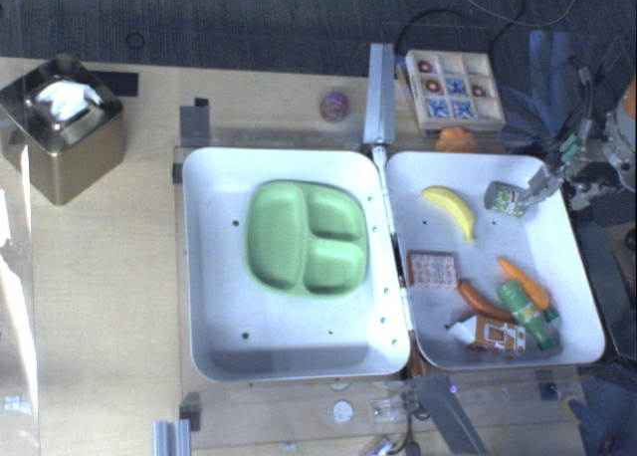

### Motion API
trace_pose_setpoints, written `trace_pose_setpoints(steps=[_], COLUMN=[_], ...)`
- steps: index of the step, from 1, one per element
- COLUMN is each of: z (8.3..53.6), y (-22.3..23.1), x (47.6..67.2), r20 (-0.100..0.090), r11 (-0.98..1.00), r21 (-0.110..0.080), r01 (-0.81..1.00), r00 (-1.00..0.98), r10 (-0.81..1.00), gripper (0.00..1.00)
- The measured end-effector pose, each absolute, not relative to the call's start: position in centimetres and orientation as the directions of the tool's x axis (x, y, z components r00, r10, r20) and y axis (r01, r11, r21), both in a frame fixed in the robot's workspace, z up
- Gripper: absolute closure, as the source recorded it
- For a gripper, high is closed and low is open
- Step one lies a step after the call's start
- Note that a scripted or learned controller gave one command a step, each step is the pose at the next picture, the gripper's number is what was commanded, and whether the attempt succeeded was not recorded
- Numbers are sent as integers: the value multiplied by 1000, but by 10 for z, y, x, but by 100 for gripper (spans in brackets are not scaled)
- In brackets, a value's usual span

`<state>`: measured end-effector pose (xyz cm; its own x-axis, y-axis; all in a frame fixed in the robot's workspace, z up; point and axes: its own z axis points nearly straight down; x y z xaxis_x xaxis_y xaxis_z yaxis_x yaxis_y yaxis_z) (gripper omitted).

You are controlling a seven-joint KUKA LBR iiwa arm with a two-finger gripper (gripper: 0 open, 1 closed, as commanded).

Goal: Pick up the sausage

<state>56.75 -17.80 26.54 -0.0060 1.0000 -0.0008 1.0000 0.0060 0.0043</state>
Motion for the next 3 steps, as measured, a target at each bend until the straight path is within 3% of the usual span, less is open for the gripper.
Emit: trace_pose_setpoints(steps=[1, 2, 3], z=[277, 277, 163], y=[-177, -177, -156], x=[570, 570, 526], r20=[-2, -2, -1], r11=[12, 12, 190], r21=[11, 11, 3], r01=[1000, 1000, 982], r00=[-12, -12, -190], r10=[1000, 1000, 982], gripper=[100, 0, 0])
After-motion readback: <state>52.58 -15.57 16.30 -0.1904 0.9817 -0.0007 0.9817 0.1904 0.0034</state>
